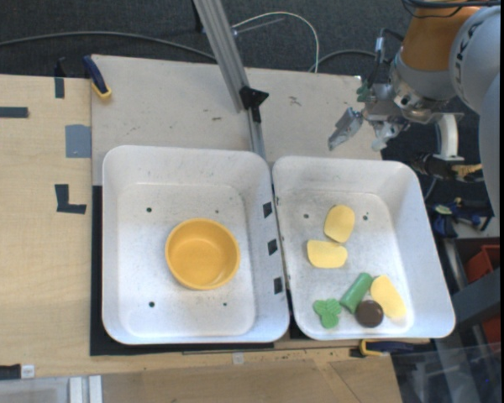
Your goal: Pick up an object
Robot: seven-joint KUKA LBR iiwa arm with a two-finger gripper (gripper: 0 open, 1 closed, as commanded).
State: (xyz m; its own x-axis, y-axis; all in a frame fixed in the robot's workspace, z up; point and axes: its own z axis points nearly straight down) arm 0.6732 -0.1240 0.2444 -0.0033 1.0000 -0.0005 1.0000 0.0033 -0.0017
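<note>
Right, L bin point(118, 225) w/ yellow bowl point(202, 253); R bin point(420, 225) w/ 6 toy foods; hand point(353, 128) state unclear.

- Right bin point(346, 165): its far rim lies just below the jaws.
- Left bin point(118, 225): well left of the jaws and lower, touching the right bin.
- Pole point(221, 40): metal, left of the jaws, slanting down from the top edge to a black bracket point(254, 97).
- Board point(168, 107): grey, runs left from under the jaws.
- Cable point(290, 17): white, loops above and left of the jaws.
- Clamp point(98, 78): blue and yellow, far left of the jaws at the board's corner.
- Bench point(25, 250): wooden, farthest left, with dark tape marks point(67, 198).
- Mat point(96, 267): black, under the bins.
</note>
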